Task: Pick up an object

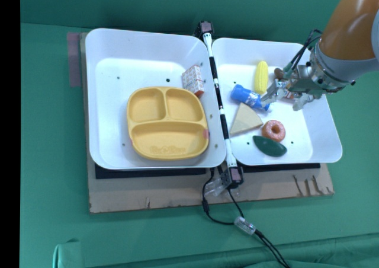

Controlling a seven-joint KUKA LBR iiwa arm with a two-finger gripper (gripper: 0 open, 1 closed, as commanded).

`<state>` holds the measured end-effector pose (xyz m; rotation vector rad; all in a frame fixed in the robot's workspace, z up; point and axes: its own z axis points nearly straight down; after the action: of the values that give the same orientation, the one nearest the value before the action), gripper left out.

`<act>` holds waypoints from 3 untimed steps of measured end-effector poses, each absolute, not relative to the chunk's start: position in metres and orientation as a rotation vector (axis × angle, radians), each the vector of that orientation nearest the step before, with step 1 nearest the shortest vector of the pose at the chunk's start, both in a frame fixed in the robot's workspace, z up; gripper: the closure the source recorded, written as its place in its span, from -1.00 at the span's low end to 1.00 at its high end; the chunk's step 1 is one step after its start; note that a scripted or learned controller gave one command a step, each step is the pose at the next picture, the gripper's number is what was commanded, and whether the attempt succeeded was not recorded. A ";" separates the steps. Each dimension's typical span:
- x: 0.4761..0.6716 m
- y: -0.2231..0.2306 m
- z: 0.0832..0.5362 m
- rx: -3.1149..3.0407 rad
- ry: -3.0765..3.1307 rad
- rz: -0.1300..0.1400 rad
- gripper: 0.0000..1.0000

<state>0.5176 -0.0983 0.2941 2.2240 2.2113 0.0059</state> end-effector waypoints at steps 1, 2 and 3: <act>0.564 -0.109 0.190 2.217 2.204 0.012 -1.00; 0.566 -0.112 0.205 2.217 2.186 0.021 1.00; 0.566 -0.112 0.205 2.216 2.187 0.021 -1.00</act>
<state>0.5662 -0.1116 0.2052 2.2163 2.1867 0.0206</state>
